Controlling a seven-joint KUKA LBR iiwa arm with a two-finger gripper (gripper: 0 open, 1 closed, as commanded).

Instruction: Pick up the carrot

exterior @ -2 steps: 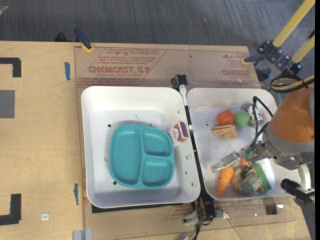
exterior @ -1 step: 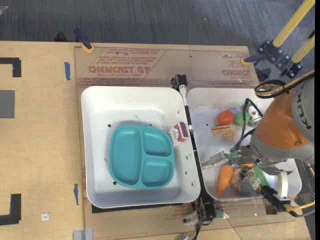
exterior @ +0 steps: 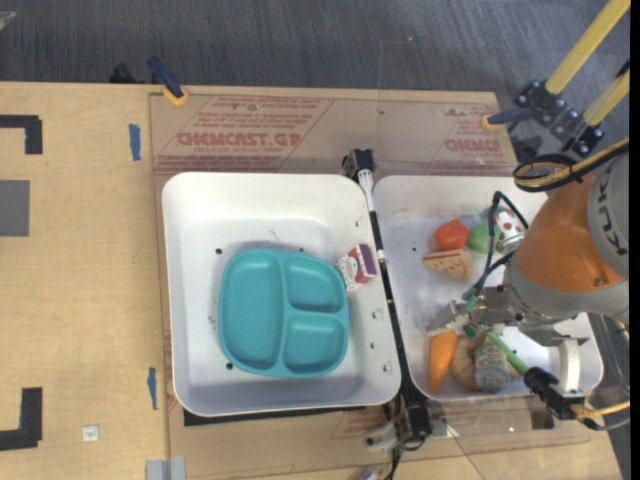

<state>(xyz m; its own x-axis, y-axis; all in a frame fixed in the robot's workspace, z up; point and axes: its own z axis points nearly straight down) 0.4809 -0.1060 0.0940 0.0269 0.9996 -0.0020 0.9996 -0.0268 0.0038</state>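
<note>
The wooden bench top (exterior: 80, 268) carries black tape marks at its left edge and short blue tape strips nearer the bins. A sheet of brown printed cardboard (exterior: 260, 128) lies beneath both bins.

The left shallow white bin (exterior: 190, 218) holds a teal plastic divided plate (exterior: 283, 311), three compartments, lying flat slightly right of the bin's centre. Just beside the plate's upper right corner, against the bin's right wall, sits a small white packet with purple print (exterior: 358, 265).

A black clamp (exterior: 359, 161) sits at the top of the seam between the two bins.

The right shallow white bin (exterior: 405, 218) holds several items. In its upper part: a red-orange rounded toy (exterior: 451, 234), a green rounded piece (exterior: 480, 237) just beside it on the right, and a tan wedge-shaped block (exterior: 447, 262) directly below the red one. In the lower part, the orange tapered carrot (exterior: 440, 359) lies lengthwise near the front wall, left of centre. Touching its right side are a brownish rounded lump (exterior: 463, 368) and a grey speckled lump (exterior: 491, 368).

The two-finger gripper (exterior: 482, 311) is positioned low inside the right bin, just above and to the right of the carrot's upper end. Whether its fingers are spread or closed cannot be told; nothing is seen held between them. The carrot rests on the bin floor.

The grey arm with orange band (exterior: 565, 243) enters from the right.
</note>
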